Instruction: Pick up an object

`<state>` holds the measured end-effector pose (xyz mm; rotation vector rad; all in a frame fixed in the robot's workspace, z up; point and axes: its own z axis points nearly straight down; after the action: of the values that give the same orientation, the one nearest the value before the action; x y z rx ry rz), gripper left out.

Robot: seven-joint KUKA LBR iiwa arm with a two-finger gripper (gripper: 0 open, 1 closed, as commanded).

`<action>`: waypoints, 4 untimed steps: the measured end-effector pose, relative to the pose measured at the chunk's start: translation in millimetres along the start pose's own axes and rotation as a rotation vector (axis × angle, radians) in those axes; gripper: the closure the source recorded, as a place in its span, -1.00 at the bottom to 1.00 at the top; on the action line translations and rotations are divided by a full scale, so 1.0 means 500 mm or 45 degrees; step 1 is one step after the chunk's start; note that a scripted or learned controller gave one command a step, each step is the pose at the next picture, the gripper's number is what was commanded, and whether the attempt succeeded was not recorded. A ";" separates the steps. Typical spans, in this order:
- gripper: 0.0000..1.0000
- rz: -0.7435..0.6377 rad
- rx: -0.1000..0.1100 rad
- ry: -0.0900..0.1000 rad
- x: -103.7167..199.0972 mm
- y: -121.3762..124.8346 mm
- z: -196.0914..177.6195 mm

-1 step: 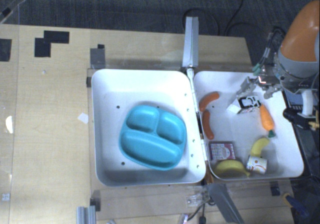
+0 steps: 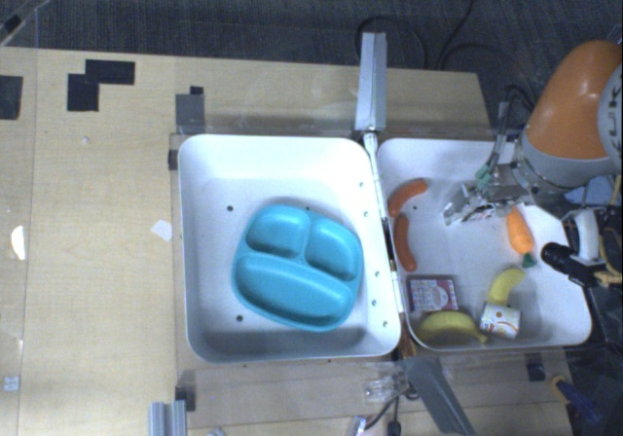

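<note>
Pale wood covers the bench point(image 2: 97, 259) I am looking down on, and two shallow white bins sit side by side on it. The left bin point(image 2: 209, 181) holds one blue divided plate point(image 2: 298, 266), lying flat at its centre. The right bin point(image 2: 574, 327) holds the small things I could pick. Two sausages point(image 2: 403, 241) lie along its 9 o'clock wall, one curved above one straight. A carrot point(image 2: 520, 232) lies toward 3 o'clock. A banana point(image 2: 450, 326) rests at 6 o'clock, with a smaller yellow piece point(image 2: 505, 283) and a white cup point(image 2: 499, 320) just beside it, and a small card point(image 2: 432, 294) at 7 o'clock. My grey and orange arm point(image 2: 574, 118) reaches in from 2 o'clock. Its gripper point(image 2: 479, 202) hangs over the bin floor between the sausages and the carrot, fingers spread apart, nothing between them.
</note>
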<state>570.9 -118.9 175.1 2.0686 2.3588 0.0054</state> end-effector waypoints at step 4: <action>1.00 1.029 0.003 -0.001 -0.015 0.000 -0.009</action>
<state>571.9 -126.1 179.6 2.8318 1.3560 0.0042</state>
